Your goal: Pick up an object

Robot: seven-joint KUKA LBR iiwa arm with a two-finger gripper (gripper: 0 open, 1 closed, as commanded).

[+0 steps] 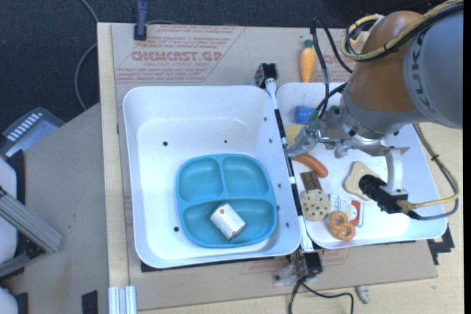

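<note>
My gripper (315, 142) hangs low over the left part of the right bin (419, 228), under the grey arm with its orange band (388, 33). Just below it lies a red sausage (310, 162) with a brown piece (313, 181) beside it. A blue piece (303, 114) and a yellow piece (294, 133) sit just behind the gripper, by the bin's left wall. Nearer the front lie a dotted cracker (315, 204), a pretzel (341, 224), a slice of bread (359, 177) and a red-and-white packet (354, 209).
The left bin (147, 158) holds a blue divided plate (221, 180) with a small white box (228, 221) in its front compartment. An orange carrot (307, 62) lies on the bench behind the right bin. Black cables trail round the arm.
</note>
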